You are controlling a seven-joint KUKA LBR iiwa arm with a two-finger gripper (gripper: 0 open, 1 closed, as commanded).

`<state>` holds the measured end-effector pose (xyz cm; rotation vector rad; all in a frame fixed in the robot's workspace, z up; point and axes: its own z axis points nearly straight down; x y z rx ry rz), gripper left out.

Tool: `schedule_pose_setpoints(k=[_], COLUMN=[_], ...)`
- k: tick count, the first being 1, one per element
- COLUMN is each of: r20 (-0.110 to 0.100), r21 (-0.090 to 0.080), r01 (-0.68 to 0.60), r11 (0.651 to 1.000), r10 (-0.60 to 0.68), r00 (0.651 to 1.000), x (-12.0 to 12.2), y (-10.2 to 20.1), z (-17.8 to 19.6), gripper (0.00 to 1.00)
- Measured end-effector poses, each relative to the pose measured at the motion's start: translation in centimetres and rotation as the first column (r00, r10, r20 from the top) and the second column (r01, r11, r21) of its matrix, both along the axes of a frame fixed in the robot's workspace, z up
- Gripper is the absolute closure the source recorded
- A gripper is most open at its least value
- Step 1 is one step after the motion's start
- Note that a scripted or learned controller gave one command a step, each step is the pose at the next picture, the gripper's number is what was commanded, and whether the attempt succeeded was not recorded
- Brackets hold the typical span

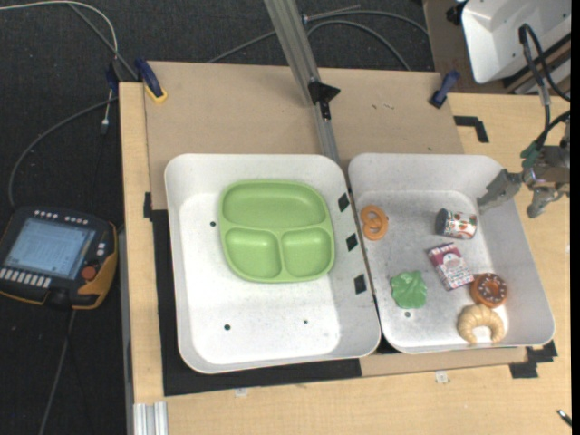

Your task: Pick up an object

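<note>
The jaws [518, 191] are hanging spread and empty beside the small cylindrical can [456, 224], which looks light, rigid and slippery; gripping across its curved sides seems best.

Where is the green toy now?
The green toy lies in the right bin, near its front left, below the orange ring and left of the pink box.

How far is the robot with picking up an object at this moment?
Nothing looks picked yet. The end effector is at the right bin's far right edge, fingers spread with nothing between them. The small can, pink packet, donut and croissant all lie in the bin. Descent, grasp and lift remain.
</note>
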<state>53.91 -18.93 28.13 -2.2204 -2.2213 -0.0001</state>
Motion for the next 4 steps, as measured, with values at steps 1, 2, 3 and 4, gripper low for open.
schedule_pose_setpoints(k=[1, 2, 3, 4], r20=[-0.005, -0.005, -0.005, 0.001], r21=[0.002, 0.002, 0.002, 0.001], r01=[0.001, 0.0, -0.001, 0.0], r11=[1.0, 1.0, 1.0, 1.0], r10=[-0.001, 0.0, 0.001, 0.0], r00=[1.0, 1.0, 1.0, 1.0], x=[-0.6, -0.1, 0.7, 0.8], y=[-0.2, 0.4, 1.0, 0.9], z=[-6.1, -12.1, -17.7, -16.3], gripper=[0.0, 0.0, 0.0, 1.0])
